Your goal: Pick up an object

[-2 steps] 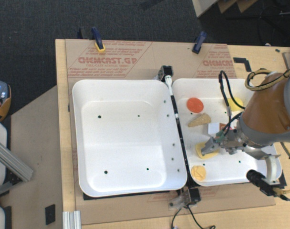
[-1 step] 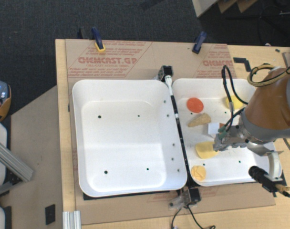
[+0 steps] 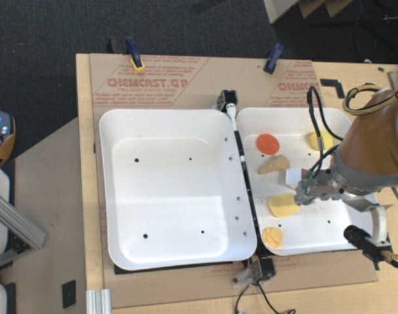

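In the right bin [image 3: 330, 237] lie a red round piece [image 3: 268, 143], a tan wedge [image 3: 273, 165], a pale yellow block [image 3: 283, 206], an orange-yellow round piece [image 3: 272, 236] near the front rim, and a yellow piece [image 3: 316, 140] partly hidden behind the cables. A small white-grey piece [image 3: 292, 177] lies beside the wrist. My gripper [image 3: 304, 195] is low in the bin, right at the yellow block's right edge. The wrist body hides its tips.
The left bin [image 3: 120, 136] sits beside the right one, with a black divider strip [image 3: 241, 169] between them. Black cables [image 3: 315, 120] loop over the right bin's back. Blue clamps [image 3: 134, 52] hold the cardboard base at the far edge.
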Robot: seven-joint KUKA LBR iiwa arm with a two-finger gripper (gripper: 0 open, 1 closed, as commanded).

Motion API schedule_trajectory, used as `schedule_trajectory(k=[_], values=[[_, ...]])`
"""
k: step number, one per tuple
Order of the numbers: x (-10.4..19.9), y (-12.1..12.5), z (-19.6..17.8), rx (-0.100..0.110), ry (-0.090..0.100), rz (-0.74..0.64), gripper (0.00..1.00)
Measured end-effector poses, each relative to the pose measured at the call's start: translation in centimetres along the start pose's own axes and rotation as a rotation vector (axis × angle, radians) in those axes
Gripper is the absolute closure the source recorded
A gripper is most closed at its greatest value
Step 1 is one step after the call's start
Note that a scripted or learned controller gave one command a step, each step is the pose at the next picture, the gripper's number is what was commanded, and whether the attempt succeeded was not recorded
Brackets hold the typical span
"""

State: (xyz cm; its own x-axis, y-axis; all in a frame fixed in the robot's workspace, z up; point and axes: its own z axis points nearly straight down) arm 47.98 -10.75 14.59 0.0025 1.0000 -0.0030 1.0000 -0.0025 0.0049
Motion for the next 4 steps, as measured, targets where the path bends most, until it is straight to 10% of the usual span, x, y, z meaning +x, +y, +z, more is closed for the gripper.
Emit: schedule_trajectory(k=[1,2,3,4], values=[[5.5,5.7,-4.1,-0.003,0.003,-0.011,1.00],[5.1,5.4,-3.9,0.005,0.003,-0.003,0.00],[10.1,7.8,-3.9,0.001,0.002,-0.007,0.00],[5.9,4.5,-3.9,0.009,0.003,0.002,0.00]])
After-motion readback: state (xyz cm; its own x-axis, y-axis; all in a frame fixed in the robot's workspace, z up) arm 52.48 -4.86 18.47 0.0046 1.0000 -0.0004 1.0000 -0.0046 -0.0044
